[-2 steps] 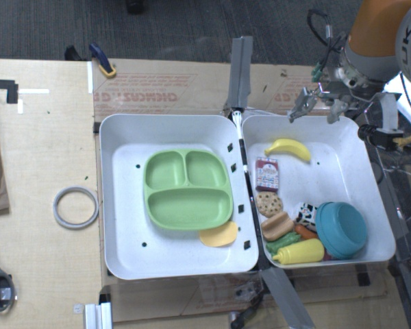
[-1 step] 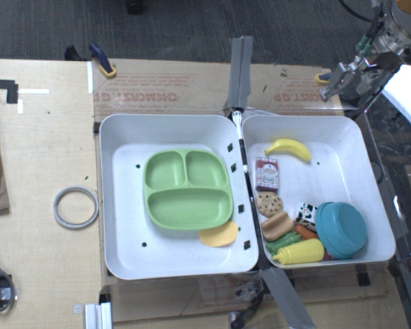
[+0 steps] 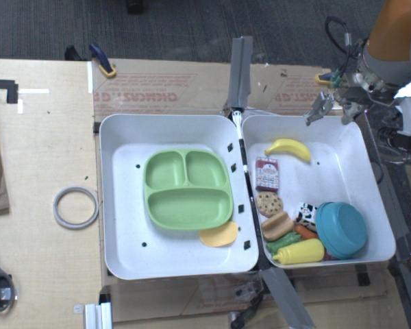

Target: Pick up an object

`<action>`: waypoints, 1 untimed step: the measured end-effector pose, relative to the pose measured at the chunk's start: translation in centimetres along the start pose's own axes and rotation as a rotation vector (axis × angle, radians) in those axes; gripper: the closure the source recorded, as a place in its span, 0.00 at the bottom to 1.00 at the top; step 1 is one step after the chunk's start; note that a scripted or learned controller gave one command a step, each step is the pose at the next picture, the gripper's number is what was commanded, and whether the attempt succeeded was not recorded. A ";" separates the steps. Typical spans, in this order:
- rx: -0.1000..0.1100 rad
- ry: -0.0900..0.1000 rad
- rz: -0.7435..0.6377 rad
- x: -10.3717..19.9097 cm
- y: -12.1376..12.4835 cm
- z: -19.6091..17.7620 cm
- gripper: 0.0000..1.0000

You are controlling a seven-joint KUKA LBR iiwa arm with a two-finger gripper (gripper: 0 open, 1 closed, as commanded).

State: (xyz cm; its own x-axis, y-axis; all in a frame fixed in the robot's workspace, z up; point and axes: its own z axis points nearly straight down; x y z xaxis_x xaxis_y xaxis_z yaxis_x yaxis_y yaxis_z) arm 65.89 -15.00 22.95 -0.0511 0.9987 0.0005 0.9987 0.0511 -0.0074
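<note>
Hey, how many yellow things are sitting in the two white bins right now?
3. A banana at the back of the right bin, a yellow bottle at its front, and a yellow disc beside the green plate in the left bin. More may hide under the pile.

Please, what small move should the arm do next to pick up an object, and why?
Probably move the pincer toward the lower left and down over the banana. The pincer hangs at the far rim of the right bin and holds nothing, and the banana is the closest object, lying alone with free space around it, while the other toys are crowded together at the near end.
</note>
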 end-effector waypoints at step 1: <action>0.000 0.000 0.054 2.1 0.1 10.5 0.00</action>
State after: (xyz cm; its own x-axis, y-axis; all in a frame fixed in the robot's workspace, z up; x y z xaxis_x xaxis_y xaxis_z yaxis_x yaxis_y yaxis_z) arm 65.80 -12.94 12.46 0.0033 1.0000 0.0005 1.0000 -0.0033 -0.0075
